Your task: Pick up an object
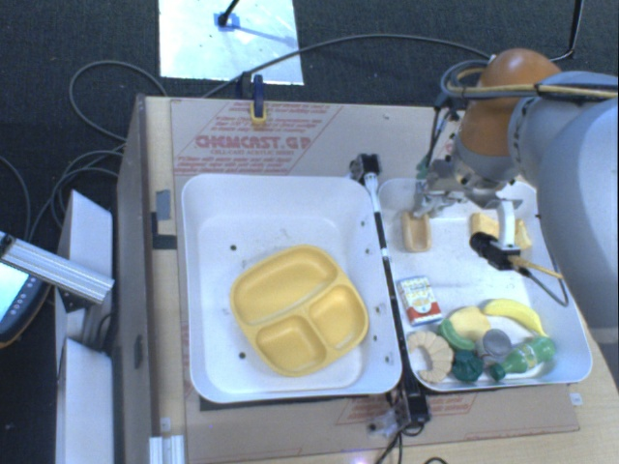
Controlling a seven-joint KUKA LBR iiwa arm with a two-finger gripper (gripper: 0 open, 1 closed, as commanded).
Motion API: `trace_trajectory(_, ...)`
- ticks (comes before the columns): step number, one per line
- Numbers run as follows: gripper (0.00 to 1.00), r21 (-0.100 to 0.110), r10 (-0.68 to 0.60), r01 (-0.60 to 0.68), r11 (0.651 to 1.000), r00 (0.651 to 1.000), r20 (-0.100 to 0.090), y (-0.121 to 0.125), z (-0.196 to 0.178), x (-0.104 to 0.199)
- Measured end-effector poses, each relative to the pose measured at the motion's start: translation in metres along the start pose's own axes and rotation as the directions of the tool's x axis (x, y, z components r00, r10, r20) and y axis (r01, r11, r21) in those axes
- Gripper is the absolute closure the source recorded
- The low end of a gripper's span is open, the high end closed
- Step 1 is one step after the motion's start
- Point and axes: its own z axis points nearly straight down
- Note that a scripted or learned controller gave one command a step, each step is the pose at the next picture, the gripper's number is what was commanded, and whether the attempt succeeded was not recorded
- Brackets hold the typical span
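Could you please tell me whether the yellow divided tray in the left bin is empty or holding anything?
Empty. The yellow three-compartment plastic tray lies right side up in the left white bin, and all three compartments show bare yellow.

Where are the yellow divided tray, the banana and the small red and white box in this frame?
yellow divided tray (298, 308): camera view, on the ridge where its three compartments meet.
banana (517, 314): camera view, on the middle of its curved body.
small red and white box (419, 299): camera view, on the centre of its top face.

Even, bright overhead light washes out the two shallow white plastic bins (290, 196); shadows stay soft. A silvery floor sheet (227, 22) glares. The whole picture is slightly soft and grainy.
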Motion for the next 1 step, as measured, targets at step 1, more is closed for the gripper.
trace_trajectory(1, 0.0, 0.0, 0.0, 0.0, 1.0, 1.0, 0.0, -0.0001, 0.0002, 0.0)
